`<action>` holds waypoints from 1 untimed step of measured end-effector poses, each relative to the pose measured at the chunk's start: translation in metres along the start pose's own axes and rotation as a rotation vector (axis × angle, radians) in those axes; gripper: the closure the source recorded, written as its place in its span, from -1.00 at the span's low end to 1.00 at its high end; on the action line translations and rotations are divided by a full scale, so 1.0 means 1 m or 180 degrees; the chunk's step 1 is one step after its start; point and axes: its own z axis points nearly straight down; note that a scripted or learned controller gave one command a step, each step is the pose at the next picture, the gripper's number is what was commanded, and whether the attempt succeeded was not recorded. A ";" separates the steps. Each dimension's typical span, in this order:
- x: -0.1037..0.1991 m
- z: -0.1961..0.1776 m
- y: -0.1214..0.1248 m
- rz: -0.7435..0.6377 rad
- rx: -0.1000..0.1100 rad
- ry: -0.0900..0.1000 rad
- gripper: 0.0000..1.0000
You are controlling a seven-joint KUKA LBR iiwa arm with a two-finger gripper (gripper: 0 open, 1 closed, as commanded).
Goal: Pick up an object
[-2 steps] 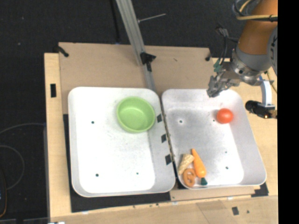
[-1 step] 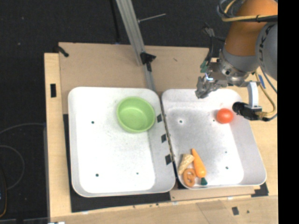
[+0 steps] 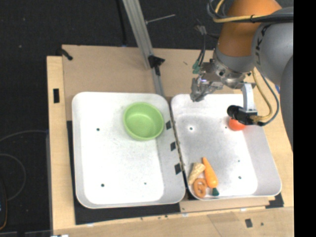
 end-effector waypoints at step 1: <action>0.045 0.001 0.003 0.0004 0.0000 -0.0002 1.00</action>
